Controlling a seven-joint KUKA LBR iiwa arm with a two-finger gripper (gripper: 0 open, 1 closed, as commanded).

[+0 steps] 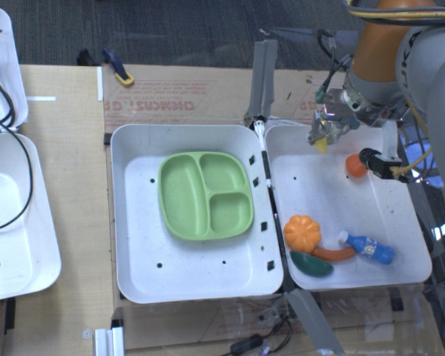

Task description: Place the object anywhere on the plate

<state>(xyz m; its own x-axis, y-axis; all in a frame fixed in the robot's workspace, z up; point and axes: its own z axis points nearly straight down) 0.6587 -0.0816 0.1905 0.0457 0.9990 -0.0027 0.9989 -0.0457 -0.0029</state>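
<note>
I am keeping the pincer (320, 136) over the right bin's (408, 273) far corner; it seems to be clamping a small yellow object (321, 146). The green divided plate (205, 194) is waiting far to its left, so I am judging a carry across is next.

The grey arm (423, 58) reaches in from the right, its tool (322, 133) pointing downward.
</note>
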